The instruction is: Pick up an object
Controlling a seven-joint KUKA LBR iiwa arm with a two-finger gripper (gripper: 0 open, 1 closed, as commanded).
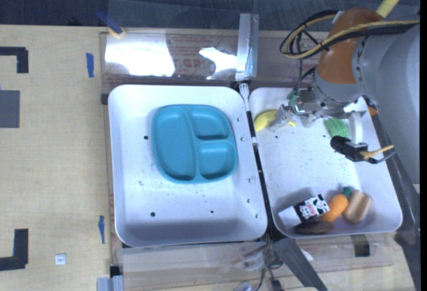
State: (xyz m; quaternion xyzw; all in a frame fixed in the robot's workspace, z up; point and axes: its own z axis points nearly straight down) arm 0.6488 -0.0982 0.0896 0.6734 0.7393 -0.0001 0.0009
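My gripper point(288, 114) hangs low over the back of the right bin point(300, 169), under the orange wrist band. Its tip is right beside a yellow fruit-like object point(263, 121) in the bin's back left corner, and I cannot tell whether they touch. A green object point(337, 127) lies just right of the gripper, partly hidden by the wrist. At the front of the bin, a black-and-white item point(311, 207), an orange item point(338, 205) and a tan item point(358, 206) lie in a cluster.
The left bin point(133, 203) holds a blue divided plate point(195, 143). A black part with a yellow cable point(353, 148) sticks out below the wrist. The wall between the bins runs close to the yellow object.
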